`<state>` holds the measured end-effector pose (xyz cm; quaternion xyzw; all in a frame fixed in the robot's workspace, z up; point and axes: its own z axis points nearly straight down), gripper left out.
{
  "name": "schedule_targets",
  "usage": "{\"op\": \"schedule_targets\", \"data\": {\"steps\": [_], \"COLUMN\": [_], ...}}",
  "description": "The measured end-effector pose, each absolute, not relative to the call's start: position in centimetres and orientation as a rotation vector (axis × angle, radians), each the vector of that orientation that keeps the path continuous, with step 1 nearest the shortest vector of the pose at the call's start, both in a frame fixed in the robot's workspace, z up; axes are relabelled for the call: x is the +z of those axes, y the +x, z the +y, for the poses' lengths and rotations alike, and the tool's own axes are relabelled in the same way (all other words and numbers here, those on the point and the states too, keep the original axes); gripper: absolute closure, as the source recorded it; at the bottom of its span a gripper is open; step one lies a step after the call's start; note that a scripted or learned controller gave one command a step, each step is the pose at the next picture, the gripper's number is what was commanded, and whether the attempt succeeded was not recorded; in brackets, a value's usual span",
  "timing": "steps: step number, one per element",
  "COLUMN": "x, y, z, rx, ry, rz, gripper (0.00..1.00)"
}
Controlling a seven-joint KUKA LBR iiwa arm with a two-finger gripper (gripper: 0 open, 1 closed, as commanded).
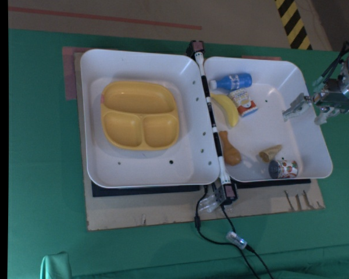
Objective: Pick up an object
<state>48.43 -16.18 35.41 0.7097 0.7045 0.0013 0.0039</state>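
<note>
We see the pincer [307, 111] at the right side of the right bin [305, 150], its two fingers spread apart with nothing between them and touching none of the objects. Two white bins sit side by side on the desk [41, 156]. The left bin [139, 176] holds one yellow divided plate [140, 114]. The right bin holds six things: one blue bottle [231, 81] lying on its side at the far left, long axis left to right with its white cap pointing left; one small carton [244, 102] just beside it; one banana [227, 108] running far-left to near-right; one brown drumstick-shaped toy [229, 149]; one small tan piece [270, 153]; and one printed can [283, 168] nearest us.
</note>
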Motion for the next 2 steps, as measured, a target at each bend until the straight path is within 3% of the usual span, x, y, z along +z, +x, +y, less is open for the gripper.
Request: {"op": "schedule_targets", "data": {"steps": [1, 2], "x": [26.9, 19.3], "y": [55.3, 58.1], "z": [-12.4, -11.2], "rx": [0.003, 0.009], "ry": [2.222, 2.22], "rz": [2.211, 2.205], "gripper": [0.0, 0.0]}}
